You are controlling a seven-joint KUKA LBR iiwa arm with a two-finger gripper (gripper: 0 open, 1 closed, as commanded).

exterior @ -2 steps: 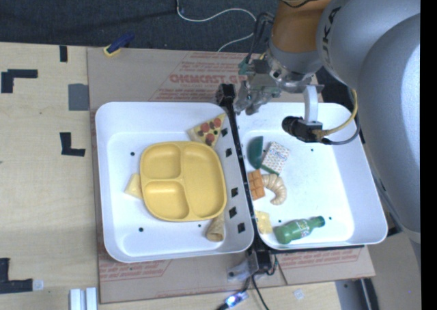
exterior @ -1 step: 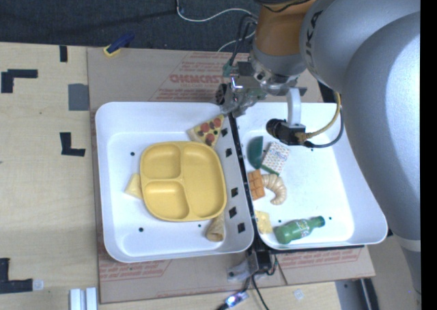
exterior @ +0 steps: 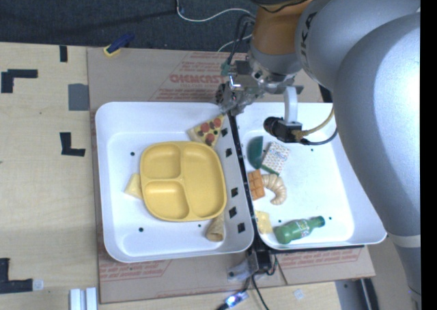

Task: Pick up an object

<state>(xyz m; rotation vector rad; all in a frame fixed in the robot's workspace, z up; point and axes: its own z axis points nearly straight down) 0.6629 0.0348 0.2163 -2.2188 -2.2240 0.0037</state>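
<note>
Left bin [exterior: 113, 165]: yellow plate [exterior: 183, 180] mid-bin, pizza slice [exterior: 209, 130] just beyond plate's far right corner. Right of plate, past divider: teal piece [exterior: 255, 151], packet [exterior: 276, 157], waffle [exterior: 255, 184], croissant [exterior: 276, 189], green bottle [exterior: 298, 229] lying flat nearest. Gripper [exterior: 232, 94] above pizza slice at far rim; nothing seen between fingers.

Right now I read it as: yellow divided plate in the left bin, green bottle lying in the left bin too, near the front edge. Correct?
Not quite. The camera view shows the green bottle lying in the right bin, near its front edge. The yellow divided plate is in the left bin, as you said.
</note>
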